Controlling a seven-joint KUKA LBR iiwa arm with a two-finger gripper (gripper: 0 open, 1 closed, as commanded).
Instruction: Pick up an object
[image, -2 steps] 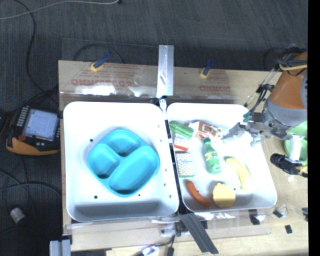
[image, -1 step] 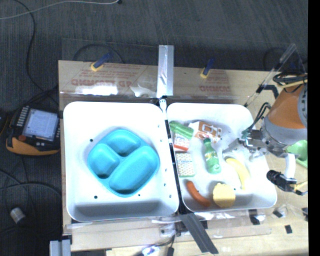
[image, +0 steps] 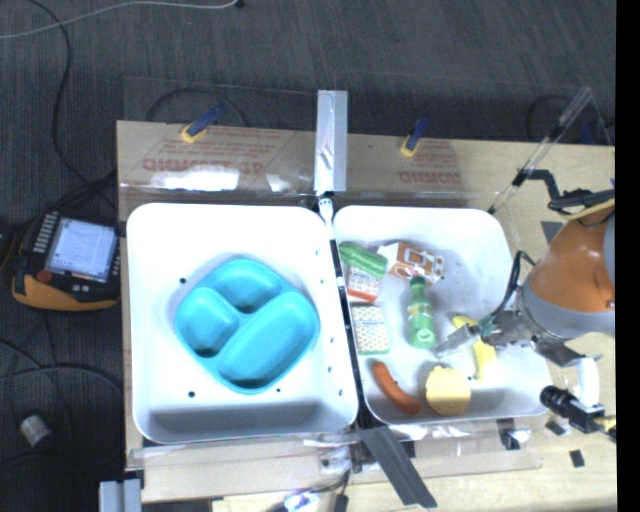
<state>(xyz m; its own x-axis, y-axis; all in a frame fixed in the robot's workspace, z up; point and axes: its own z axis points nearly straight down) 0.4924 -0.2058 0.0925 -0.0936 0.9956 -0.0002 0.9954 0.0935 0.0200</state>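
Left bin (image: 140, 300): it is holding one item, a blue three-compartment tray (image: 248, 322), lying flat near the middle and clear of every wall.

Right bin (image: 500, 235): it is carrying the loose stock, most of it crowding the left and near parts.
- Green packet (image: 362, 260), lying at the far left, close to the wall shared with the left bin.
- Orange-and-white printed packet (image: 415, 262), lying just right of the green one.
- Checked card or packet (image: 368, 328), lying flat along the left wall.
- Green plastic bottle (image: 420, 312), lying on its side near the middle, its length running far to near.
- Red-orange sausage-shaped toy (image: 392, 388), curving along the near left corner.
- Yellow block (image: 448, 390), sitting just right of the sausage toy, near the front wall.
- Small yellow piece (image: 470, 340), sitting right of the bottle, directly at the tool tip.

Arm: the grey body with its orange band is reaching in over the right wall, wrist angling down and leftward. That slant is probably letting the tool clear the rim.

Gripper (image: 462, 336): it is sitting low in the right bin, touching or just beside the small yellow piece. Whether it is released or clenched cannot be told; nothing is visibly lifted.

Judgement: the small yellow piece is likeliest the target, with the pick not yet completed.
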